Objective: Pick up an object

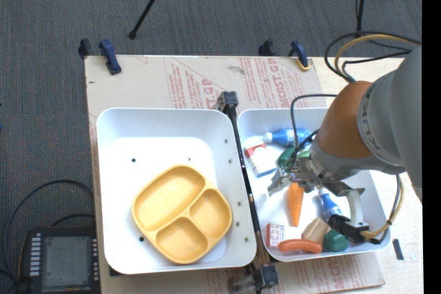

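Grey carpet surrounds the bench (pixel 172 79), a board printed with red lettering too small to read, held by blue clamps (pixel 109 55) at its far edge. The left bin (pixel 165 122) carries a yellow divided plate (pixel 182 214) toward its near edge. The gripper (pixel 288 179) hangs over the middle of the right bin (pixel 375 244) (whether its claw is apart or together, I cannot tell). An orange carrot (pixel 295 204) lies just beside it, among clutter.
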{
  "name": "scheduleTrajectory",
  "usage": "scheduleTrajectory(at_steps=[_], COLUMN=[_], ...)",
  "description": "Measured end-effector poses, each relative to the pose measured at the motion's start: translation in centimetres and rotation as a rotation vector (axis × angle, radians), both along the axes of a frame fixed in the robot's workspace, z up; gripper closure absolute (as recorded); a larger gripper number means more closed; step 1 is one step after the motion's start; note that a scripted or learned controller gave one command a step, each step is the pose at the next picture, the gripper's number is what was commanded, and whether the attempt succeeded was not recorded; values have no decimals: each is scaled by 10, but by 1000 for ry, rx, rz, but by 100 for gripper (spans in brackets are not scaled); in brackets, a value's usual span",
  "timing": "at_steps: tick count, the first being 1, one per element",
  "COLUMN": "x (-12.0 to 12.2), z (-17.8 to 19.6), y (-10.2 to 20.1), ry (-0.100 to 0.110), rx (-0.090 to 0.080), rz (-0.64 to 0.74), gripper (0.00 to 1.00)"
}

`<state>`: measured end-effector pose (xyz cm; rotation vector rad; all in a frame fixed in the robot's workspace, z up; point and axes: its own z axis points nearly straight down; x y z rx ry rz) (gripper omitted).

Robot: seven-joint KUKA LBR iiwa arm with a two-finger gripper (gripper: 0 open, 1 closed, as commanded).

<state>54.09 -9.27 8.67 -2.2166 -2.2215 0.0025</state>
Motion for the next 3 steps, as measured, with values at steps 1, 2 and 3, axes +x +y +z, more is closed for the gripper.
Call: scheduleTrajectory(at_steps=[1, 2, 3], x=[0, -44, 37], z=[9, 100, 100], y=[0, 78, 128], ry=[4, -1, 0], rx=[2, 0, -1], rz=[4, 2, 3], gripper=[100, 100, 100])
